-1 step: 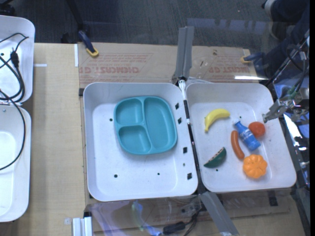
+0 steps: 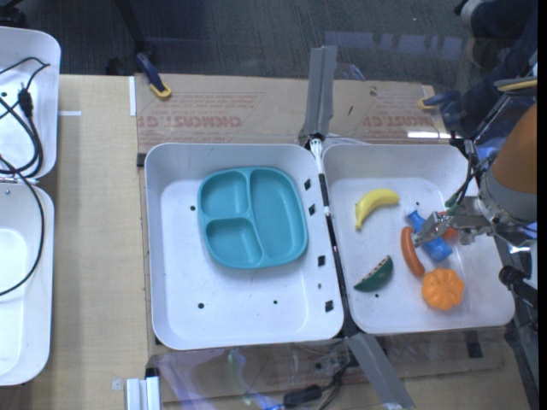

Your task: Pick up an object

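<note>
The right bin (image 2: 376,319) holds several toy foods. A yellow banana (image 2: 374,203) lies toward the back left. A blue block (image 2: 427,236) sits by a red sausage (image 2: 412,252). An orange pumpkin (image 2: 443,289) rests near the front right. A dark green watermelon slice (image 2: 374,276) lies at the front left. My gripper (image 2: 438,227) reaches in from the right and hangs right over the blue block, partly hiding it. Whether it touches the block I cannot tell.
The left bin (image 2: 171,314) holds a teal divided plate (image 2: 252,216). A raised divider (image 2: 325,229) separates the two bins. The arm's orange band (image 2: 521,156) and cables crowd the right bin's right wall. White trays with black cables (image 2: 21,118) stand at the far left.
</note>
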